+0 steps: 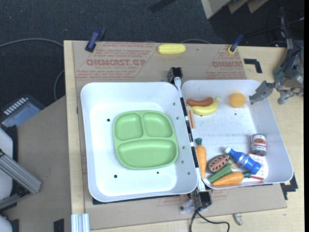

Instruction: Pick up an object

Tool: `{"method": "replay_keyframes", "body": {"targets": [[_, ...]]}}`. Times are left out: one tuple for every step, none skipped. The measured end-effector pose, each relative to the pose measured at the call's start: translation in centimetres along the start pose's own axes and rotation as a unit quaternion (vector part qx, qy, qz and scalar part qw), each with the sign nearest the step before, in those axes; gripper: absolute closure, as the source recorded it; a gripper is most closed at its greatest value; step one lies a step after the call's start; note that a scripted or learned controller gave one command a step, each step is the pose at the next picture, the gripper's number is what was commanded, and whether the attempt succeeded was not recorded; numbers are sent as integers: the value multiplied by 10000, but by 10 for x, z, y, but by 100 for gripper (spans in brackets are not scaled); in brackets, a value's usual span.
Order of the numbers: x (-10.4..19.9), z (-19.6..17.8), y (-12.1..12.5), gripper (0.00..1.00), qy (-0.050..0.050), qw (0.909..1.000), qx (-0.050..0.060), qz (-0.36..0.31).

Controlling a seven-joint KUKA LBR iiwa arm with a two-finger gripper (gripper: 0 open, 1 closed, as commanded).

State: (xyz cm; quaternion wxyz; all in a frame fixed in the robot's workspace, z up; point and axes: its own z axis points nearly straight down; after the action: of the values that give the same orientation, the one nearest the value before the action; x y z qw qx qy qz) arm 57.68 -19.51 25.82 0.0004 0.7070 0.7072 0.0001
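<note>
Counting from the left of the frame: one white bin [91,144] holds a single green divided plate [145,140] with three compartments, lying flat at its middle. The second white bin [277,129], on the right, holds eight small things. In its upper part lie one sausage [199,101] touching one banana [205,109], and one orange [237,99] a little to their right. Along its lower edge sit two carrots, one [201,155] by the left wall and one [228,179] near the bottom rim, one brown spotted oval toy [219,163] between them, one blue-and-white bottle [245,161], and one small can [259,144] standing apart at right. One yellow corn cob [171,49] lies on the bench above both bins.

The gripper [285,88] hangs at the upper right of the frame, over the right bin's top corner. Its fingers look spread apart, pinching nothing and touching no object; the orange is nearest.
</note>
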Motion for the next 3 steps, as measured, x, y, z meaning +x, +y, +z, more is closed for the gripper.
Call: {"method": "replay_keyframes", "body": {"targets": [[28, 129, 90, 0, -8, 10000, -23, -7], [-16, 173, 90, 0, 41, 10000, 26, -9], [-19, 162, 91, 100, -4, 10000, -8, -11]]}}
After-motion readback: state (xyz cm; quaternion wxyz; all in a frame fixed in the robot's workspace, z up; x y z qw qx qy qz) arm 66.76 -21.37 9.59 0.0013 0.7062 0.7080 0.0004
